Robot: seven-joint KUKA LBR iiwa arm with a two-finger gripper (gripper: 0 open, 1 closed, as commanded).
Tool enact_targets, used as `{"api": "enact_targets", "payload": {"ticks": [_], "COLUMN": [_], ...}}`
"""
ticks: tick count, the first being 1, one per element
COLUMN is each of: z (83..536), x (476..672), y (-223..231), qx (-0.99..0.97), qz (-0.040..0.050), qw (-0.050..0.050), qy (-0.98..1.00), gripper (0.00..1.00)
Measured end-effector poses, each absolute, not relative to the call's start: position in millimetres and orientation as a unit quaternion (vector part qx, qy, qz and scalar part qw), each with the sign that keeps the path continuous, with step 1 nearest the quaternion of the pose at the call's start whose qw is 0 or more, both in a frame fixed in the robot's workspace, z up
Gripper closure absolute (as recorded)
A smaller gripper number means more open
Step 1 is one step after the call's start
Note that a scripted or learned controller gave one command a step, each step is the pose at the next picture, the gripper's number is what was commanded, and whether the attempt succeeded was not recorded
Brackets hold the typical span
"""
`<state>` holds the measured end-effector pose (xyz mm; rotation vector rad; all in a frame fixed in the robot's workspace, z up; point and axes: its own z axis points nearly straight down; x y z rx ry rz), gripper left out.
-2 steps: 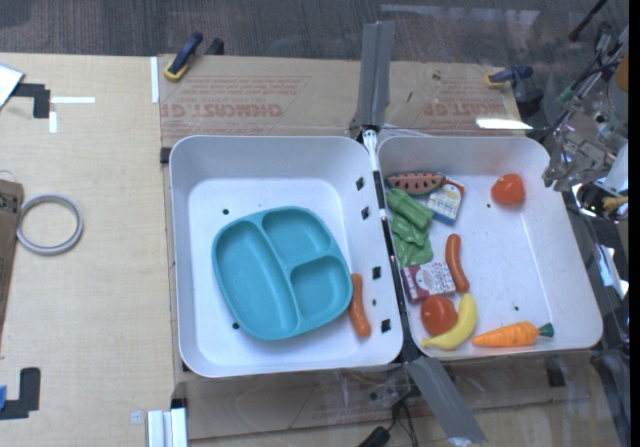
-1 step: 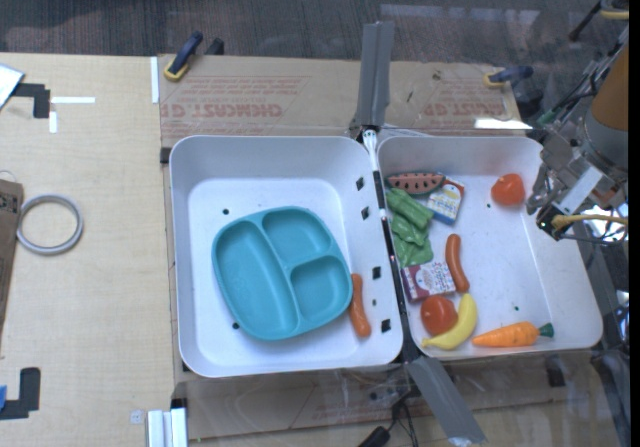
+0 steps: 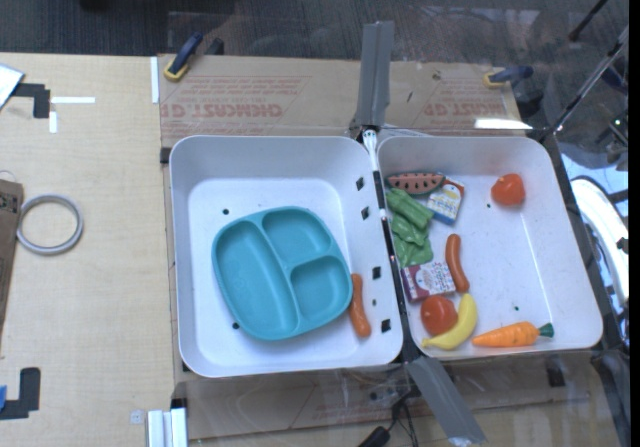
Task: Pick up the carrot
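The pale wooden counter (image 3: 80, 285) fills the left of the frame and carries two shallow white bins side by side at centre and right. The left bin (image 3: 200, 235) holds a teal divided plate (image 3: 282, 273), with a small orange sausage (image 3: 359, 306) lying just beside the plate's lower right edge. The right bin (image 3: 560, 235) holds a scatter of toy food. Along its left wall lie green pea pods (image 3: 408, 223), with a watermelon slice (image 3: 415, 180) above them and a small snack packet (image 3: 445, 201) just to their right. A red pouch (image 3: 433, 280) sits below the pods, beside a second sausage (image 3: 455, 257). An orange-red tomato (image 3: 508, 190) rests well apart in the bin's upper right. At the lower edge a red tomato (image 3: 437, 314) touches a yellow banana (image 3: 456, 325). The carrot (image 3: 512, 335) lies just right of the banana in the bin's lower right, green top pointing right. A roll of tape (image 3: 47, 224) sits at the far left. The pincer's state cannot be told.
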<state>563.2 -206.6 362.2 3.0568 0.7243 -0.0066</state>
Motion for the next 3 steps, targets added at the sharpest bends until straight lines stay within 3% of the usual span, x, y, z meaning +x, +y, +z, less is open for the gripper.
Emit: {"api": "enact_targets", "payload": {"ticks": [1, 2, 3], "z": [246, 103, 91], "x": [534.2, 510.7, 503.3], "y": [-222, -180, -178], "qx": [0.980, 0.995, 0.995], "qz": [-0.0028, 0.0107, -0.0012], "qw": [-0.001, 0.004, -0.001], "qy": [0.197, 0.101, 0.100], "gripper": [1.00, 1.00, 0.00]}}
